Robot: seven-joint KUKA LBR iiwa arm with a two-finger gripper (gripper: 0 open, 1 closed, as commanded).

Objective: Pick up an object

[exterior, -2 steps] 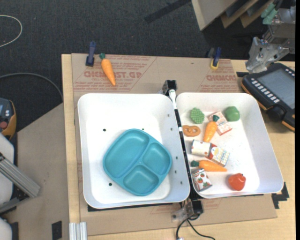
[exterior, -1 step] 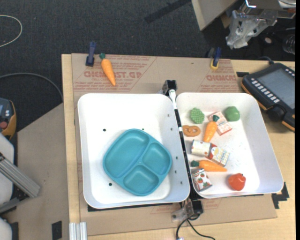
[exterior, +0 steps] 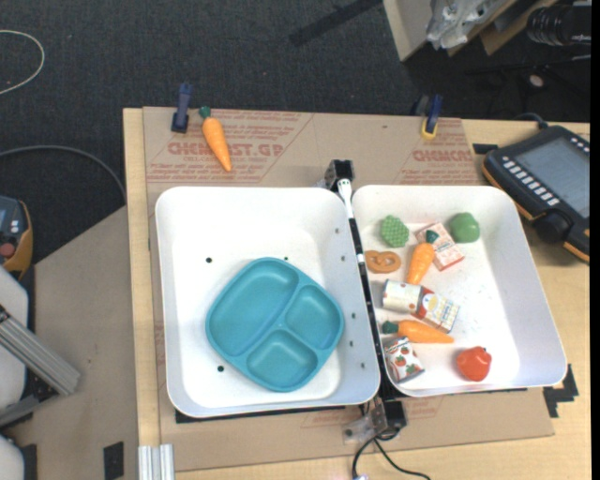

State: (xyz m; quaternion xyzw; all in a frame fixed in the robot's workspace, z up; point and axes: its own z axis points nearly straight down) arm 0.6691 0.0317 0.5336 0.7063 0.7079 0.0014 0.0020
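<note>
We see toy foods in the right bin (exterior: 525, 281): a red pepper (exterior: 473, 363), two carrots (exterior: 421, 262), a pretzel (exterior: 382, 261) and little boxes (exterior: 419, 300). The left bin (exterior: 187, 234) holds a blue tray (exterior: 274, 323). Another carrot (exterior: 217, 141) lies on the tabletop (exterior: 281, 141), and far up top is the gripper (exterior: 457, 23); we cannot tell if its jaws are apart.

Two white bins (exterior: 178, 281) sit side by side on the table. The left one holds one teal divided plate (exterior: 274, 323). The right one holds two carrots (exterior: 420, 262), one pretzel (exterior: 382, 261), two green vegetables (exterior: 463, 226), one red pepper (exterior: 473, 364) and three small cartons (exterior: 419, 302). A third carrot (exterior: 217, 142) lies outside the bins.
</note>
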